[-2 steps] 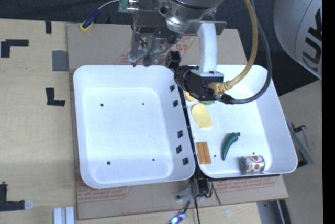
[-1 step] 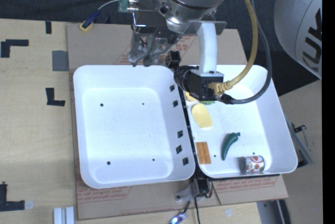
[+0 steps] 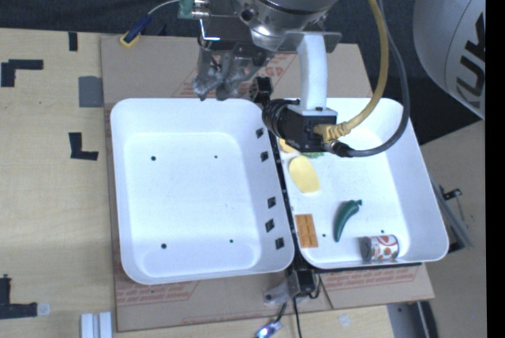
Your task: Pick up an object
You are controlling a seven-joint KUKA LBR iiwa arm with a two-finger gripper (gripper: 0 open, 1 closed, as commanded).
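Observation:
My gripper (image 3: pixel 219 82) hangs over the far rim of the left bin (image 3: pixel 126 170), under the arm's big grey and orange wrist. Nothing shows in it. The right bin (image 3: pixel 410 186) holds the objects. A pale yellow lump (image 3: pixel 304 175) lies near its left wall. A green pepper-like piece (image 3: pixel 346 218) sits toward the front, with a small orange card (image 3: pixel 306 231) to its left. At the front right corner lies a small red and white can (image 3: pixel 382 248). A black fitting on the arm (image 3: pixel 304 127) partly hides something yellow-green (image 3: pixel 313 152).
A yellow hose (image 3: pixel 377 68) loops from the arm down over the right bin's far part. Black clips (image 3: pixel 272 202) line the wall between the bins. Both bins stand on a cardboard sheet (image 3: pixel 150 68) on the wooden bench.

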